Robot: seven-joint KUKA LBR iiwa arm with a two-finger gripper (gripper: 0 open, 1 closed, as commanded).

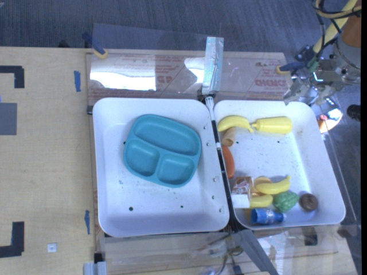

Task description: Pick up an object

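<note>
The right bin [321,153] is open through its middle; a banana [234,122] and a yellow bottle [273,125] line the far wall, and a carrot [229,160] hugs the divider. The near corner is crowded with small pieces. The blue plate [162,149] takes up most of the left bin [109,199], with bare floor along the near edge.

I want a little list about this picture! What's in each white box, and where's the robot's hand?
left bin: blue divided plate
right bin, far end: yellow banana, yellow bottle-shaped toy
right bin, left wall: orange carrot-like toy
right bin, near end: second banana, green toy, brown round toy, blue toy, small printed box
gripper: above the right bin's far right corner, holding nothing that I can see
</note>
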